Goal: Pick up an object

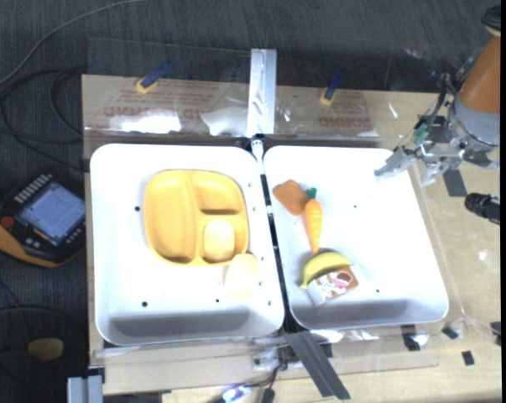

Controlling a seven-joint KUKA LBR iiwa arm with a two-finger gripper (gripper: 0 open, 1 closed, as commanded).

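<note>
The right bin (387, 250) holds an orange lump (289, 195), a carrot (313, 221) with a green top, a yellow banana (326, 264) and a small white-and-pink packet (333, 285), all along its left side. My gripper (425, 159) hangs over the bin's upper right corner, far from all of these objects. Nothing shows in its grasp. The orange-banded arm (486, 78) rises behind it at the right edge.
The left bin (118, 309) holds a yellow divided tray (185, 212) with a pale round piece (219, 240) in it, and a cream disc (242, 274) beside it. A handheld pendant (43, 221) lies on the floor to the left. Clamps and plastic sheets line the back.
</note>
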